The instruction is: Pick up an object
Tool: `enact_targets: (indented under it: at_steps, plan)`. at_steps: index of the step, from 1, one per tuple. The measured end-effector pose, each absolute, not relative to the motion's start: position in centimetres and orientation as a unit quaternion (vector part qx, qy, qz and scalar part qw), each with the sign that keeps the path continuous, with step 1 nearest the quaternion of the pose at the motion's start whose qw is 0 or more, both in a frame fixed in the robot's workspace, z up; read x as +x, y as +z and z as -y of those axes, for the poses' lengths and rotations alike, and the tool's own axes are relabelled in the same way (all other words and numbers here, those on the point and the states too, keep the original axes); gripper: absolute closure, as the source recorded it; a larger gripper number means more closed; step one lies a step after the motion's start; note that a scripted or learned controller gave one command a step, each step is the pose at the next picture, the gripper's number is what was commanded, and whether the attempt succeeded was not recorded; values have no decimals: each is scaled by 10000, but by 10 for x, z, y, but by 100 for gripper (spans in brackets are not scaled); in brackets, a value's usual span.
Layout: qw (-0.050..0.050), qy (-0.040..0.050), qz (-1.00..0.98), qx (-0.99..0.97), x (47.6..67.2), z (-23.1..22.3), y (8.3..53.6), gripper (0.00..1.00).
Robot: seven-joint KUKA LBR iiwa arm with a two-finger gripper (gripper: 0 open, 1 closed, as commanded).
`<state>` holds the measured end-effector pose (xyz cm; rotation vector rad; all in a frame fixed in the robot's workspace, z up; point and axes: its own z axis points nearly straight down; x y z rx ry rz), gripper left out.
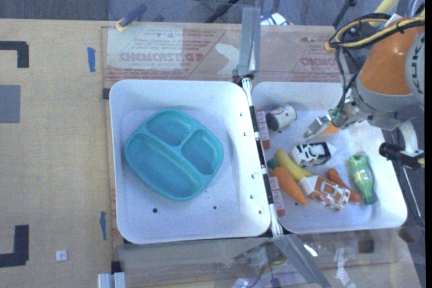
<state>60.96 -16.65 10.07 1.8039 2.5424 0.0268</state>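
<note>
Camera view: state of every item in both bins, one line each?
Blue divided plate: flat in left bin, compartments bare.
Can: on its side.
Banana: lying flat.
Carrot: lying flat.
Green bottle: lying down.
Gripper: above right bin, holding nothing visible.

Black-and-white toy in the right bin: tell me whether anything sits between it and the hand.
Nothing visible does. The hand hovers just up-right of the black-and-white toy, with bare right bin floor between them. The banana lies on the toy's far side.
</note>
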Motion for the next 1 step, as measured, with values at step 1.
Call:
enact_targets:
  at_steps: [1]
  plan:
    - [168, 74, -8141, 5804, 610, 171, 111, 100]
